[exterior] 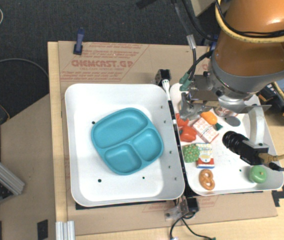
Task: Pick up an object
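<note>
Jaws [184, 108] low in right bin [274, 184] | one blue tray [127, 140]

My gripper [191, 105] is hanging over the far end of the right bin [242, 186]. Just below it a red toy [187, 132] and a small carton [206, 130] are lying; farther off, a pretzel [206, 179] and green apple [257, 174]. Left of me, a teal divided plate [127, 140] is sitting in the left bin [82, 134].
</note>
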Robot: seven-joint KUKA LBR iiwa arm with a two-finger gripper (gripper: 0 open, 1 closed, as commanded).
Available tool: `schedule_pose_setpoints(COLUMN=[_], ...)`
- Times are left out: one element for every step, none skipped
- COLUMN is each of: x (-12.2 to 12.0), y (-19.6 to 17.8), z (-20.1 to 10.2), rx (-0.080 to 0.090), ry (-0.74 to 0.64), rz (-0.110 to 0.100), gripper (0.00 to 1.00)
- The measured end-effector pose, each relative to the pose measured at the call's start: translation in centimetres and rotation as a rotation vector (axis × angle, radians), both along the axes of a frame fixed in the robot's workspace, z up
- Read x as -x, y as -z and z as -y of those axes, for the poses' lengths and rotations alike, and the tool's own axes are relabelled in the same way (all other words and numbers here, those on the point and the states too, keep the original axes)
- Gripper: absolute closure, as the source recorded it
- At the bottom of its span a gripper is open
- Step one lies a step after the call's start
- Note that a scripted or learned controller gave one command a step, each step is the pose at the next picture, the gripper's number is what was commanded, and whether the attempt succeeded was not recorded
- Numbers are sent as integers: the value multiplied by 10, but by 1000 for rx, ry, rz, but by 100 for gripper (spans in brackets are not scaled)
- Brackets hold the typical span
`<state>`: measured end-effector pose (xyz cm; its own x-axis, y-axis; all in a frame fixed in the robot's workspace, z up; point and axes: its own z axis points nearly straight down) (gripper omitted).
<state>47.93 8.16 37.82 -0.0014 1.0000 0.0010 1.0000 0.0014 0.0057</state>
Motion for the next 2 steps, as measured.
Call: schedule_pose_setpoints(x=[0, 0], y=[-55, -31], z=[-44, -5], rx=[-2, 2], ry=[-4, 6], rz=[2, -9], gripper=[100, 100])
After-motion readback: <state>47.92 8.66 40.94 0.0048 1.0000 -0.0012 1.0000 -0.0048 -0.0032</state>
